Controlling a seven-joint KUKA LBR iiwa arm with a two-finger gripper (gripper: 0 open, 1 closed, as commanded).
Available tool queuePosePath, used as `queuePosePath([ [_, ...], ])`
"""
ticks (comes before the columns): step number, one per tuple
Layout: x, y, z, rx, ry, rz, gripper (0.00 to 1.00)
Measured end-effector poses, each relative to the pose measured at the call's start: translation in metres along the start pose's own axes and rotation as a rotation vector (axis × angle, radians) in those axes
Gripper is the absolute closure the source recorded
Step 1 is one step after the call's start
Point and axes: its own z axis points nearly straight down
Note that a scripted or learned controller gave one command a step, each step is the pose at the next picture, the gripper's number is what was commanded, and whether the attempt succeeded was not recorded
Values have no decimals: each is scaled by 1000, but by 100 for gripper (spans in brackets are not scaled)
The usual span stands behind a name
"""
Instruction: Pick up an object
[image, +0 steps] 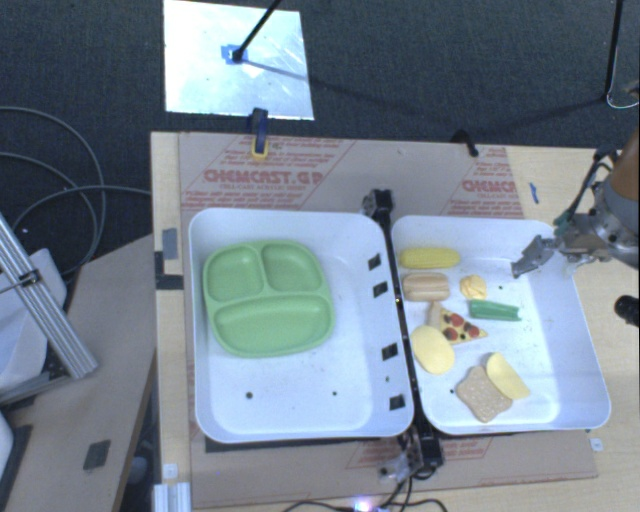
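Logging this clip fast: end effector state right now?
End effector: over the right bin's upper right area, nothing seen in it; open or shut cannot be told.

Both white bins (290, 225) look like smooth moulded plastic, faint sheen. Green divided plate (268, 297): matt plastic. Toy foods, e.g. yellow corn (429, 258) and bread slice (483, 394), appear matt plastic, bread speckled. Cardboard sheet (300, 165) under bins: brown, printed, dull. Foil-like square (238, 58) behind: shiny, wrinkled.
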Motion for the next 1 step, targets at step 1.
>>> queuePosePath([
  [1, -1, -19, 84, 8, 3, 3, 0],
])
